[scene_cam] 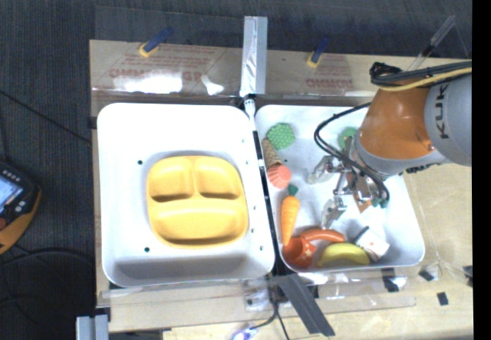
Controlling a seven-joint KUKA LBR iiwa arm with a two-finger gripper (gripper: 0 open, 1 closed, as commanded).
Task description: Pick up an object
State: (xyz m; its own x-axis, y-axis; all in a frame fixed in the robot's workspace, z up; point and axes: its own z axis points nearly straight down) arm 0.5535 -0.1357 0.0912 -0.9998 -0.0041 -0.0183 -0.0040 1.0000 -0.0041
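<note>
My gripper [328, 193] hangs low over the middle of the right bin [399, 254], below the orange wrist band. Its two metal fingers [321, 171] stand apart, open, with bare bin floor between them and nothing held. To its left lie an orange carrot [289, 216], a pink-red toy [278, 175], a brown cork-like piece [269, 151] and a green round object [281, 135]. A yellow banana [343, 255], a red pepper [311, 242] and a small white block [372, 239] lie along the near wall. A green item [349, 135] peeks out from behind the wrist.
The left bin [123, 131] holds a yellow divided plate [198, 200]. A black cable [330, 127] loops off the arm over the right bin. The wall between the two bins runs just left of the carrot.
</note>
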